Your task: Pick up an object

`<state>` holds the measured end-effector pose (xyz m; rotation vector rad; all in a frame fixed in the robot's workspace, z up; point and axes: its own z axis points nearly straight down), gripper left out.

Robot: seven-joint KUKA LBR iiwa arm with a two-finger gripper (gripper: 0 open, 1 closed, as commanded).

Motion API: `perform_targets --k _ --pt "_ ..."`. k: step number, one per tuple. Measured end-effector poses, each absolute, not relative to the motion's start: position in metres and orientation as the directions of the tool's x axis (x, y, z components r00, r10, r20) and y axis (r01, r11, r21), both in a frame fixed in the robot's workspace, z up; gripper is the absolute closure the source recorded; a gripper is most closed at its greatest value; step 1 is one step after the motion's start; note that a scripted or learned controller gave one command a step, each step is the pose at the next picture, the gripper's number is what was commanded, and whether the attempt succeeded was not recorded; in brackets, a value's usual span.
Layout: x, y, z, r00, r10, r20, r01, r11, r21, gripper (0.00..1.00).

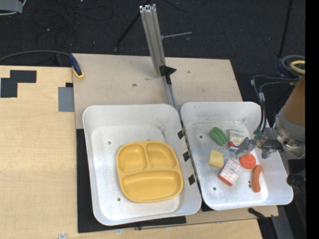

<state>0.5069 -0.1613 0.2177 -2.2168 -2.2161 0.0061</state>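
The bench (199,78) is a pale board carrying two shallow white bins side by side, with a metal post (152,39) rising from its far side. The left bin (99,133) holds a yellow plate (148,171) with three compartments, lying flat near the bin's middle. The right bin (209,116) holds all the small things, gathered toward its right half.

The arm (294,113) comes in from the right edge, grey with an orange band above the wrist, and leans over the right bin's right side. Its gripper (249,146) sits low among the objects, just above the red tomato (247,161) and just beside a white packet (236,136) with red and blue print. Whether the gripper is apart or together cannot be told at this size, and nothing is visibly caught in it.

A red-and-white carton (230,172) lies tilted just left of the tomato, touching or nearly touching it. A yellow block of cheese (216,159) lies to the carton's upper left. A green pepper (217,135) lies beyond the cheese, left of the packet. An orange-red sausage (256,178) lies lengthwise below and right of the tomato, near the bin's right rim.
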Motion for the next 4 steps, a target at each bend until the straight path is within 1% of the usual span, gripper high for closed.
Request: perform_targets --k 2,3,4 --pt "0.518 -0.169 0.122 0.001 1.000 0.003 1.000 -0.001 -0.008 0.00" --pt "0.518 -0.171 0.135 0.004 1.000 0.002 1.000 -0.004 -0.005 1.00" --pt "0.520 -0.174 0.177 -0.001 1.000 0.000 1.000 0.001 0.001 1.00"
